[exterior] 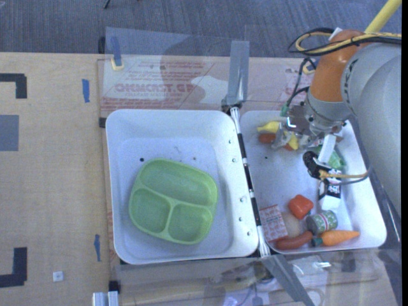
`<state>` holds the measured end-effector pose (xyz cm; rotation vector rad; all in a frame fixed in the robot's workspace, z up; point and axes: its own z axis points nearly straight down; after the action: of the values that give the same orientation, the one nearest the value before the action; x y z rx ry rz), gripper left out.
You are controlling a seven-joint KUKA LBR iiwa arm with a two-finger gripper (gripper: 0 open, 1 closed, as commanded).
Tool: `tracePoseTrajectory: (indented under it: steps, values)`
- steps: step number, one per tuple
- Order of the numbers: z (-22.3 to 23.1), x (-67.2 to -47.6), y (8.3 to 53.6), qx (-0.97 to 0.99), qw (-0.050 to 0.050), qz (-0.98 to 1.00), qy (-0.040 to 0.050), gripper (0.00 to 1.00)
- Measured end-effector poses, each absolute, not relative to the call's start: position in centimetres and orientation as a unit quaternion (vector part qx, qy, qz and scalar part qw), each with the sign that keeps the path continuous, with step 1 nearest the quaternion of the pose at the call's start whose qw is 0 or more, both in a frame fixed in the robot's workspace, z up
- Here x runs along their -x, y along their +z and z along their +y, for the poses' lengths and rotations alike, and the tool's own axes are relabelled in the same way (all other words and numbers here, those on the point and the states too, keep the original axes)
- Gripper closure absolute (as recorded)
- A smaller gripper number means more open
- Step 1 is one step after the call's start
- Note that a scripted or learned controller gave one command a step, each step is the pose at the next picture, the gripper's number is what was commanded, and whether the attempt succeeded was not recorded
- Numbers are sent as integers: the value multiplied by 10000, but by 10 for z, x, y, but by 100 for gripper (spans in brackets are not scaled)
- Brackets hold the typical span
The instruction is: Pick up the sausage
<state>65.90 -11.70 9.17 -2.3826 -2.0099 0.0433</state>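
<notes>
The sausage [292, 241], reddish-brown and slightly curved, lies at the front edge of the right bin [280, 177]. It sits between a small printed packet [272, 220] and an orange carrot [340, 236]. My gripper [285, 134] is at the far end of the same bin, low over some yellow toy food [269, 128]. That puts it well away from the sausage. The grey arm with its orange band [328, 75] reaches in from the right.
A green-labelled can [323, 222] and a red-orange block [300, 205] crowd the sausage from behind. A black-and-white item [331, 190] and a green piece [336, 161] lie along the right wall. The left bin [121, 139] holds a green divided plate [172, 200].
</notes>
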Motion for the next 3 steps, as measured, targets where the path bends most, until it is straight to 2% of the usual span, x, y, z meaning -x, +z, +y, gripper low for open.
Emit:
tracePoseTrajectory:
  steps: [1,2,3]
  values:
    - [-54,-667,219,7973,-9,-6035,-4,100]
    - [-39,-666,184,7819,11,-6234,15,100]
    - [-39,-667,185,7818,8,-6236,11,0]
